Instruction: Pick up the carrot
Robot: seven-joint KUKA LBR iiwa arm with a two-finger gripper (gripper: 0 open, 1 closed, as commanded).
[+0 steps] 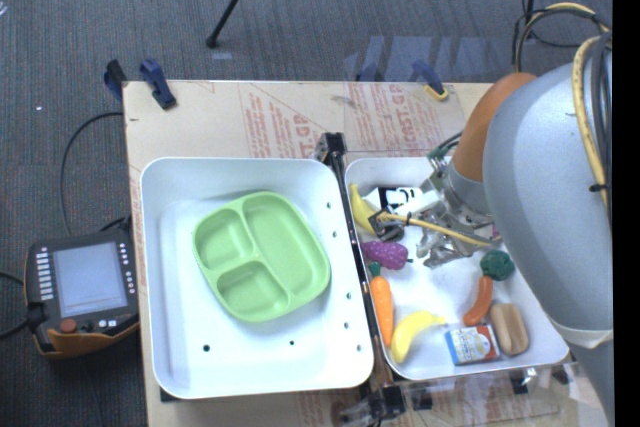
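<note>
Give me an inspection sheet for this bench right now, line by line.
Surface: two white bins, left bin, right bin, on a board.
Job's things: carrot at the right bin's left wall, lying free.
Clutter: green divided plate in left bin; bananas, purple grapes, hot dog, small carton in right bin.
Hand: hand low over right bin's upper part.
Cables: yellow cable on arm.
Surroundings: teach pendant on carpet.

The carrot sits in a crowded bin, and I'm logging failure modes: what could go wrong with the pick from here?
The carrot lies against the right bin's left wall, leaving little finger room. A banana and purple grapes crowd it and could get nudged or grabbed. The hand hovers further back, so it might miss.
</note>
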